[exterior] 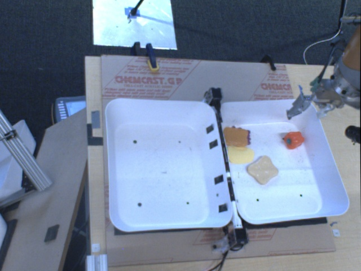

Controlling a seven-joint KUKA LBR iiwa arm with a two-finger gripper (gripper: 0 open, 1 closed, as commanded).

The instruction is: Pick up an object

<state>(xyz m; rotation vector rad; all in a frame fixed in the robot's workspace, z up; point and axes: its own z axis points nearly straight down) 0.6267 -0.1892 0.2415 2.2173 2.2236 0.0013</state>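
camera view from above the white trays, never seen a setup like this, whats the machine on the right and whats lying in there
One camera looks down at a slant on a bench with two shallow white bins. The left bin sits beside the right bin. The right bin holds four small things: an orange-red piece, a tan block, a flat yellow piece and a beige lump. The machine reaching in from the right is a robot arm; its claw hangs above the bin's far right corner with nothing between its fingers.
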